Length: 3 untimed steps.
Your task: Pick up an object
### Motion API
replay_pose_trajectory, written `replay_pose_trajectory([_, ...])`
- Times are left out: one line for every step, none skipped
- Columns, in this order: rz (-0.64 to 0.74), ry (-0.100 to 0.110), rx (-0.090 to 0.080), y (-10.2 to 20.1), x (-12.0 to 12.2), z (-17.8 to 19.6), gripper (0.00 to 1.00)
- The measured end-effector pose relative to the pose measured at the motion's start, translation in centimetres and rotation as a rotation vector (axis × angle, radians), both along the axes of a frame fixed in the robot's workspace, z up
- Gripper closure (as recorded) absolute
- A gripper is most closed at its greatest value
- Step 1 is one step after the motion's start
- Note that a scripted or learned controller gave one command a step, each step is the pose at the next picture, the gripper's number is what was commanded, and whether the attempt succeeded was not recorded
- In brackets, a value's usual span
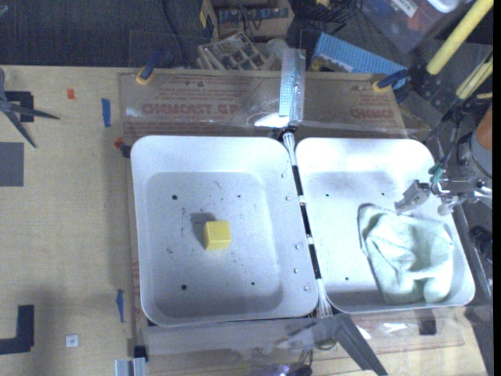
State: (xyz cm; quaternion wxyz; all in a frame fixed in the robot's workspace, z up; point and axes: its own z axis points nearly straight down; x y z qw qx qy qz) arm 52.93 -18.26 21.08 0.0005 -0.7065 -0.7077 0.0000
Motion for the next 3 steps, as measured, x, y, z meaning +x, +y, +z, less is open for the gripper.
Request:
replay_pose_trajectory([0.077,0.000,0.000,2.0,-3.7,-3.9,0.00])
replay_pose_trajectory([0.070,-0.005,-0.003,1.7,-3.7,-2.9,1.00])
replay_pose_trajectory([0.389,-0.001,0.000,2.7,-4.9,-3.1,1.00])
